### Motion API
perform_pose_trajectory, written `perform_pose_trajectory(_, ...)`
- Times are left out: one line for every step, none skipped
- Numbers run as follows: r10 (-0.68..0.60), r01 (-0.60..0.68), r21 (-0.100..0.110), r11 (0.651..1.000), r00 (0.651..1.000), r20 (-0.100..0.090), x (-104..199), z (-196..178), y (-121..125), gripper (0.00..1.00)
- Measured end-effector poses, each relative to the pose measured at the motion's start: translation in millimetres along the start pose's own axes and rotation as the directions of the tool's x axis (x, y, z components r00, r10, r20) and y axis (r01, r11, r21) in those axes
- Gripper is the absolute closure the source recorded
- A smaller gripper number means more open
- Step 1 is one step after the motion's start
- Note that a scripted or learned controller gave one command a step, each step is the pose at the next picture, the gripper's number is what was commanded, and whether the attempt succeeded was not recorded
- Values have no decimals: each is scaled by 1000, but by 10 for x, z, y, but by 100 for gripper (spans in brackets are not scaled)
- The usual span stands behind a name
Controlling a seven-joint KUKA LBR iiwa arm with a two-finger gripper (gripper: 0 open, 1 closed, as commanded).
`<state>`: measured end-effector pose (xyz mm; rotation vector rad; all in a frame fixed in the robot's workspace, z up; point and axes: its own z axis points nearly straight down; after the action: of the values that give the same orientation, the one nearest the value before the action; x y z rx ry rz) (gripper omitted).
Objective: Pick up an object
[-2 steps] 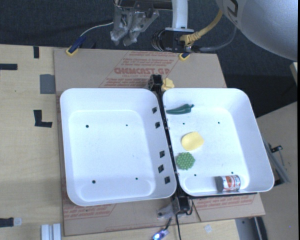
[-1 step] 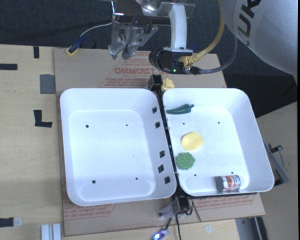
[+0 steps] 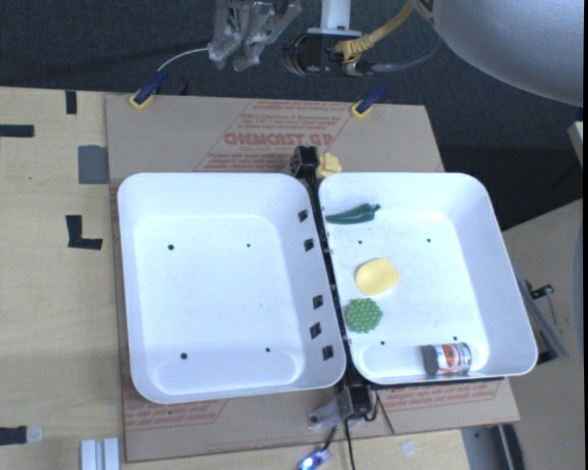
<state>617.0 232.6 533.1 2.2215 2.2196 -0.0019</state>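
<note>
- Camera view: metal two-finger gripper (image 3: 243,39) up past the bins' far edge, well clear of the right white bin (image 3: 470,213); finger opening: cannot tell.
- Bin contents: green pepper-shaped toy (image 3: 353,213), yellow rounded lump (image 3: 376,276), green bumpy ball (image 3: 363,314), small red-and-grey can (image 3: 447,358).

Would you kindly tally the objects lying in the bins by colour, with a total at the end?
Green: 2, the slim green piece and the round bumpy green ball
Yellow: 1, the yellow lump
Red and grey: 1, the small can on its side
Total: 4, all in the right bin
</note>
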Motion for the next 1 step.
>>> perform_pose_trajectory(-1, 1, -4, 1000, 1000, -1, 3, -17, 532, 100)
